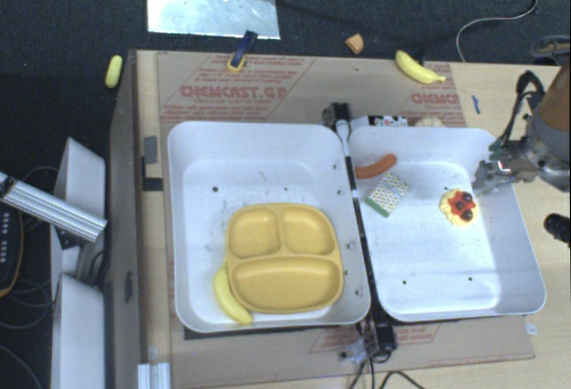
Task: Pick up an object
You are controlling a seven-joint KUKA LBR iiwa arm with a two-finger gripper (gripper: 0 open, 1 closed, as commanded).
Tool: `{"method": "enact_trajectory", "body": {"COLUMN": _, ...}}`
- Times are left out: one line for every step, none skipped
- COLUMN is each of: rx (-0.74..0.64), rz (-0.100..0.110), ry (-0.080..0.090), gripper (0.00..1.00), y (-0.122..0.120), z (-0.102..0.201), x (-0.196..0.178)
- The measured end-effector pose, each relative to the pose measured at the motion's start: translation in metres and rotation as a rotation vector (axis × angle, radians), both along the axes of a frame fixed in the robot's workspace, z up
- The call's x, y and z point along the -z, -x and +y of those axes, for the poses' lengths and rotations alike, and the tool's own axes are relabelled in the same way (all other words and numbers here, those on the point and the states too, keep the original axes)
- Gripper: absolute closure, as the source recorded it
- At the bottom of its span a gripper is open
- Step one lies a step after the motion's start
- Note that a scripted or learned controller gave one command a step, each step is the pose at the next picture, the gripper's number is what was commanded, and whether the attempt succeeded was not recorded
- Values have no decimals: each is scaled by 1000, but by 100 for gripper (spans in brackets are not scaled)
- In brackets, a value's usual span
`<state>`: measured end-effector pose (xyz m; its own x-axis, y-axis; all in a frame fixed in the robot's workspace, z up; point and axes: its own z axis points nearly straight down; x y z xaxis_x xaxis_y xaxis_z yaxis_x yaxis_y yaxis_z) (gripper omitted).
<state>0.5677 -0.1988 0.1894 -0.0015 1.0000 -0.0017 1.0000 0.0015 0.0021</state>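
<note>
- Approach step, as judged: gripper parked over right rim of right bin, low, nothing between fingers. Opening width: cannot tell, too small and blurred.
- No pick made yet. All candidate objects lying loose.
- Nearest candidate: small yellow toy with red and dark spots, just beside the gripper, toward bin centre. Likely target, but a guess.
- Next move probably calls for: short shift inward over the toy, drop straight down, close. Toy looks flat and small, so risk of fingers skating over it or hitting the bin floor.
- Right bin contents: spotted yellow toy; green-and-white checkered block near left wall; orange-red sausage just above the block, near back wall. Sausage and block close, whether touching cannot tell.
- Left bin contents: yellow divided plate, three compartments, none holding anything; toy banana against plate's lower-left edge, on bin floor, not in the plate.
- Outside bins, on the bench: second banana at back edge, small orange piece left of it. Not reachable picks from current pose, as judged.
</note>
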Motion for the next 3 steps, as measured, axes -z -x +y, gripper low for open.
{"method": "enact_trajectory", "body": {"rx": -2, "rz": -1, "ry": -1, "gripper": 100, "y": -11, "z": -7, "x": -1}}
{"method": "enact_trajectory", "body": {"rx": -3, "rz": 0, "ry": -1, "gripper": 100, "y": 8, "z": 16, "x": -10}}
{"method": "enact_trajectory", "body": {"rx": -1, "rz": -1, "ry": 0, "gripper": 100, "y": -20, "z": -8, "x": -5}}
